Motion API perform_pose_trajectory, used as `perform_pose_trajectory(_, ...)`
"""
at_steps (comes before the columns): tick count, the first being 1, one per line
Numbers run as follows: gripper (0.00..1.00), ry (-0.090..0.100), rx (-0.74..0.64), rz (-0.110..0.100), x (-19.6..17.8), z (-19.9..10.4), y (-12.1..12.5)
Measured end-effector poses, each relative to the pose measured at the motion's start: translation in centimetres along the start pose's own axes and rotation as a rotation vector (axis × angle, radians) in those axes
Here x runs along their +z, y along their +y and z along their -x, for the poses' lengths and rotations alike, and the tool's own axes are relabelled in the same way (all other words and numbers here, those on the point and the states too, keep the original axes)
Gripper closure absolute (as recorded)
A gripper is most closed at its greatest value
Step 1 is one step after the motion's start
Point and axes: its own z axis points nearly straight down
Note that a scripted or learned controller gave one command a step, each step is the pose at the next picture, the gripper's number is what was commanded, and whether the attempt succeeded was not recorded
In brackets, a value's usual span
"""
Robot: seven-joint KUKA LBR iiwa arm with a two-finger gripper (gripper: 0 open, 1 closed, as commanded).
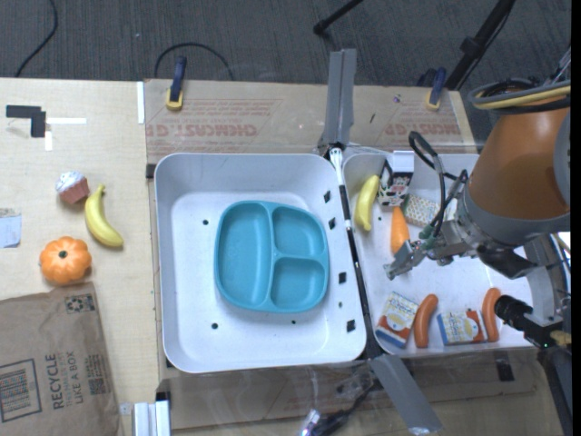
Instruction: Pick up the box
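The right bin (436,345) holds three box-like items. A small white and orange box (398,317) lies near the bin's front left. A white, blue and red box (459,327) lies to its right. A black and white carton (397,182) stands at the back. My gripper (402,262) hangs over the bin's middle, just below the carrot (399,230) and a little behind the orange box, with nothing seen in it. The arm's orange band (522,166) covers the bin's right part.
A yellow banana (366,203) lies along the right bin's left wall, with a speckled cracker (419,210) near the carton. Two sausages (424,322) (490,311) flank the front boxes. The left bin (177,271) holds a teal divided plate (270,256). A banana, pumpkin and cupcake lie on the bench at far left.
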Motion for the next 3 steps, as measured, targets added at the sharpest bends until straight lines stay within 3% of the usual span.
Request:
perform_pose_trajectory(1,0.0,-0.001,-0.019,0.0,-7.2,2.0,0.8)
perform_pose_trajectory(2,0.0,0.001,-0.151,-0.002,3.1,-4.8,1.1)
perform_pose_trajectory(3,0.0,-0.001,-0.156,0.0,2.6,4.6,-0.2)
